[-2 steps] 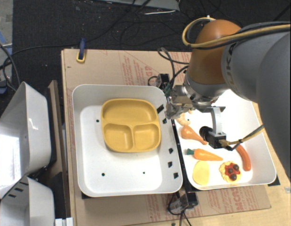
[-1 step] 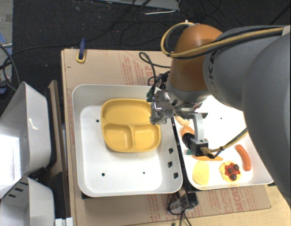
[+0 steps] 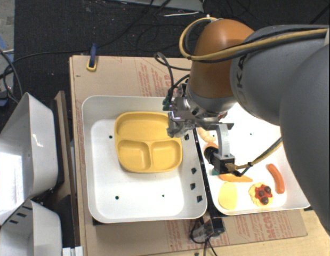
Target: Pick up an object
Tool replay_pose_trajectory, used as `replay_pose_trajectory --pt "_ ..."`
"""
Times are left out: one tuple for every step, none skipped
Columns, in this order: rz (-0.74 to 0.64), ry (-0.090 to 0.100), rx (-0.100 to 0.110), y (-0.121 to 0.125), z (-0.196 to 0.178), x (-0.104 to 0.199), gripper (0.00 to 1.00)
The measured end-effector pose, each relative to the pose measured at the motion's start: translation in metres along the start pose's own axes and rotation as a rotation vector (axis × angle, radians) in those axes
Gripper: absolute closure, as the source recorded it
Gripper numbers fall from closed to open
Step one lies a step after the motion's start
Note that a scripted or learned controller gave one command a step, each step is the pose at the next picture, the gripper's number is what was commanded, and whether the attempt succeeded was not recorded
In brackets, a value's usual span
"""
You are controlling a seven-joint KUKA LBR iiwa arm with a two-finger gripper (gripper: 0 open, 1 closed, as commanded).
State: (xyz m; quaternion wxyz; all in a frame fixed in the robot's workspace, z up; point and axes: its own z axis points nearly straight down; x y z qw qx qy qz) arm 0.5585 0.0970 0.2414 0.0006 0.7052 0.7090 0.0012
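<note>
Here, the gripper point(image 3: 180, 122) is seen at the wall shared by the two bins, low over the far right corner of a yellow divided plate point(image 3: 146, 143). Whether the gripper is spread or closed cannot be told, as its tip is masked by the wrist above it. Nothing can be made out in its grasp.

The plate is laid flat in the left bin point(image 3: 101, 164), towards the far side, with its right edge close to the shared wall. A small peach-coloured piece point(image 3: 208, 137) is seen just to the right of the gripper, across that wall in the right bin point(image 3: 252, 135).

Bare white floor is left along the near side and the left side of the plate, while little room is left between the plate and the shared wall. In the right bin, the far part is covered by the arm, and the other small things are gathered near the near edge.

One plate is counted, with three compartments. Five small things are counted in the right bin: the peach-coloured piece, an orange carrot point(image 3: 236, 178), a red-orange sausage point(image 3: 275, 178), a pale yellow disc point(image 3: 227, 196) and a yellow round piece topped with dark red bits point(image 3: 260, 193). The carrot is laid just above the disc, and the sausage well apart at the right.
</note>
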Motion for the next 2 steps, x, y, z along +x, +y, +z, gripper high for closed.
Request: replay_pose_trajectory --pt "0.003 -0.001 0.003 -0.001 0.0015 -0.0014 1.0" --pt "0.002 -0.001 0.003 -0.001 0.0015 -0.0013 0.0"
